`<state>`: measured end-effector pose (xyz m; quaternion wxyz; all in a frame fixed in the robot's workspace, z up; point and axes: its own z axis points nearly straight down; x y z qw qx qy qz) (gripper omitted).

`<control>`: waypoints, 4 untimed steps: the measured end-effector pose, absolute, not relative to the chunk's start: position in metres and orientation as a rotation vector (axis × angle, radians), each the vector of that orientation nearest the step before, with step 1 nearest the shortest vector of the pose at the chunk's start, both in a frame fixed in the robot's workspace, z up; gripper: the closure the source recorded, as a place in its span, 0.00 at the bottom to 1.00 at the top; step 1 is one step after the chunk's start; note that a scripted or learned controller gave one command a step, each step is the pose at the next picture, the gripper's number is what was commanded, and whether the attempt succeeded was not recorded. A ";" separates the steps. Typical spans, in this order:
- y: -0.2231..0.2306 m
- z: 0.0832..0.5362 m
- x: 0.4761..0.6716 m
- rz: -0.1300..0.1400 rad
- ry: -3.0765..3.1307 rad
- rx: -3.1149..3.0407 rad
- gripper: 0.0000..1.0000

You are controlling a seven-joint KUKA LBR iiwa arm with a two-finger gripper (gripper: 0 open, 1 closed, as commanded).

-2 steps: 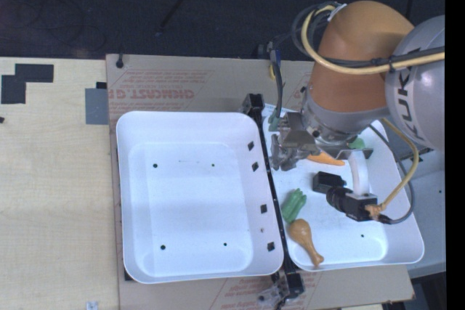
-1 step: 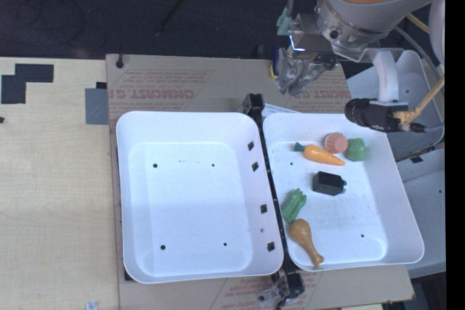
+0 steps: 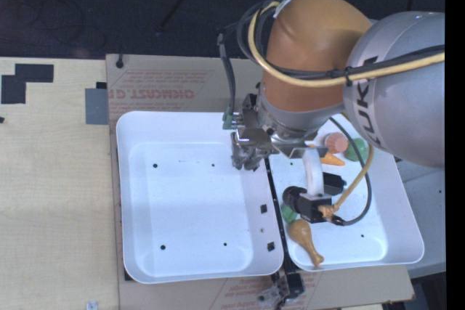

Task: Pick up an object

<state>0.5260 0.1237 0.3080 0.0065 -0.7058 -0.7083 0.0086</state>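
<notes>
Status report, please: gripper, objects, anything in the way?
Gripper at right wall of left bin. Tan drumstick-shaped toy free in right bin. Arm covers part of right bin.

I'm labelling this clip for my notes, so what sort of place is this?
Probably a robotics lab bench: a grey and orange arm reaches over two white bins set on cardboard.

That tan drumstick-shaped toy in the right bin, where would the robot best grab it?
Probably its narrow neck, coming straight down from above. The tan toy lies flat in the right bin, with bare floor either side of the neck, while its fat end sits close to a green thing.
</notes>
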 end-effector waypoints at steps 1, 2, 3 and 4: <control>0.119 0.347 0.474 0.004 -2.221 -2.218 1.00; 0.127 0.408 0.569 -0.008 -2.229 -2.220 1.00; 0.063 0.336 0.515 0.017 -2.210 -2.224 1.00; 0.101 0.423 0.505 -0.008 -2.228 -2.218 1.00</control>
